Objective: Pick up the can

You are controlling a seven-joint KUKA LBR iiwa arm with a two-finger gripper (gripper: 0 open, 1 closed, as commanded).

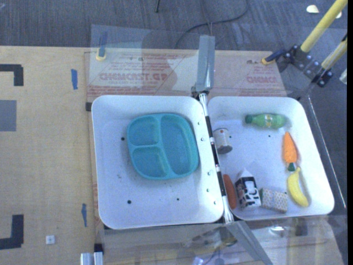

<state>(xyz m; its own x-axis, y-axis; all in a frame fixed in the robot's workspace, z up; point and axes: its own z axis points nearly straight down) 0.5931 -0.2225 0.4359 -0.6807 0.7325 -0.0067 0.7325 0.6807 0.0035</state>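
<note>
Camera view: I look down at a slant on my bench (44,148), with two shallow white bins set side by side.
My claw: whether it is apart or together, I cannot tell.
Can (222,141): a small grey-brown tin in the right bin (319,153), just beside that bin's left wall and about halfway along it. It looks to be lying on its side, though I cannot be sure. Nothing touches it.
Green bottle (266,120): on its side near the far edge of the right bin, well apart from the can.
Carrot (289,149): orange, lying towards the right wall, below the bottle.
Banana (298,187): yellow, just below the carrot, near the right wall.
Carton (247,192): black and white, tilted, in the near part of the right bin.
Speckled block (274,200): pale, just beside the carton on its right.
Red stick-shaped piece (229,191): lying along the left wall, just beside the carton, nearer to the camera than the can.
Left bin (102,164): it bears a teal divided plate (163,146) with three compartments, sitting near the middle.
Bench surround: blue tape strips (74,79) on the wood to the left; yellow poles (330,15) at the far right corner; a dark cable (220,4) on the grey floor beyond.
</note>
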